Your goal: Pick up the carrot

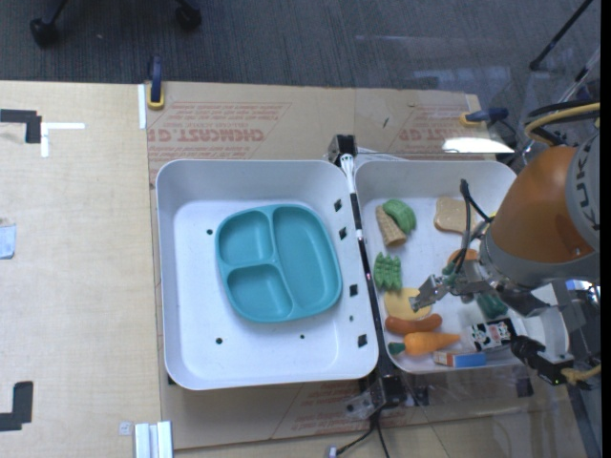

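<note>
The carrot (pixel 429 343) is orange with a small green top and lies flat near the front edge of the right bin (pixel 420 172). My gripper (pixel 430 293) hangs over the middle of that bin, just above and behind the carrot, close to a yellow toy piece (pixel 399 302). A reddish sausage (pixel 412 323) lies between the gripper and the carrot. Nothing is visibly held. The orange-banded wrist (pixel 544 213) covers the bin's right part.
The right bin also holds a green leafy piece (pixel 401 214), a cone-shaped bread (pixel 389 227), a toast slice (pixel 451 215), a green broccoli-like piece (pixel 388 272) and a small blue-and-white item (pixel 459 359). A teal divided plate (pixel 278 261) sits in the left bin (pixel 181 294).
</note>
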Controlling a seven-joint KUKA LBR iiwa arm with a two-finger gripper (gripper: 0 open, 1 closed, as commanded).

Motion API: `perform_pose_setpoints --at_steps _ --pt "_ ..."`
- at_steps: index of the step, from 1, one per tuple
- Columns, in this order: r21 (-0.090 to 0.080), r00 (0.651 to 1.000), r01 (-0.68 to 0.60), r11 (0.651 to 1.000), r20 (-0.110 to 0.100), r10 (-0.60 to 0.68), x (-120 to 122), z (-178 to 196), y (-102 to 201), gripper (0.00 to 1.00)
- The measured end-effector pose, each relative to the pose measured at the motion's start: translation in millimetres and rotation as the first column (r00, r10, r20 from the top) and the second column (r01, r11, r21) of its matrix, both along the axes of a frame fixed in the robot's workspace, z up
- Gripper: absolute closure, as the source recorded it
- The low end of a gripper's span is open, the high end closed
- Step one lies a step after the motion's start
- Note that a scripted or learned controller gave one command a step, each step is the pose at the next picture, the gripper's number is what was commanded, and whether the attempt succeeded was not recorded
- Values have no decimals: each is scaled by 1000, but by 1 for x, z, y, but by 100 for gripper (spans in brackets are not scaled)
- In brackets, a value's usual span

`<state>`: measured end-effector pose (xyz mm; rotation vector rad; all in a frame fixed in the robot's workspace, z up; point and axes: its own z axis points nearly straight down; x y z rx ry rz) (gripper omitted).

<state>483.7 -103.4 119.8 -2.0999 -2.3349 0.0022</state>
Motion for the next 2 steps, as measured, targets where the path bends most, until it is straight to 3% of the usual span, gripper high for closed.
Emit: perform_pose_setpoints --at_steps 1,2 --pt "2 988 152 988 -3 -152 -7 -29 6 0" --pt "-2 917 398 917 0 -398 38 -29 -2 0"
